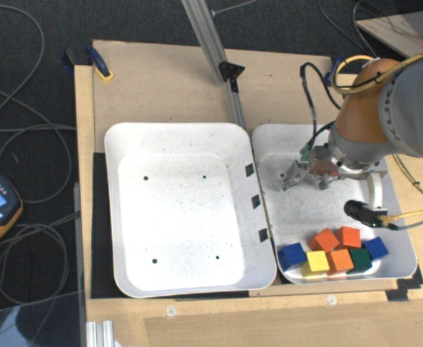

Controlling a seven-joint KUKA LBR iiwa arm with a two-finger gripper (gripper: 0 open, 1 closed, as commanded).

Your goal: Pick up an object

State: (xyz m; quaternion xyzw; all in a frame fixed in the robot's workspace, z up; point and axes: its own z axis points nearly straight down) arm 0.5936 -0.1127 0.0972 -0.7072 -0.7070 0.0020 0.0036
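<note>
From my station I see the arm (385, 107) reaching in from the right over the right bin (269, 157), its orange band above the wrist. The tool (309, 178) hangs low over the bare upper part of that bin, and its two thin fingers (292, 181) look spread apart with nothing between them, though at this slant the tips are small and I would not swear to it. The blocks sit well apart from the tool, bunched in the near corner of the right bin: a blue block (292, 255) at the left end, a yellow block (317, 262) just beside it, an orange block (326, 239) and a second orange one (351, 236) behind, a green block (360, 258) and a smaller blue block (375, 247) at the right end. They lie touching or nearly so. The left bin (117, 194) sits alongside on the bench (160, 71), its rim against the right bin's.
</note>
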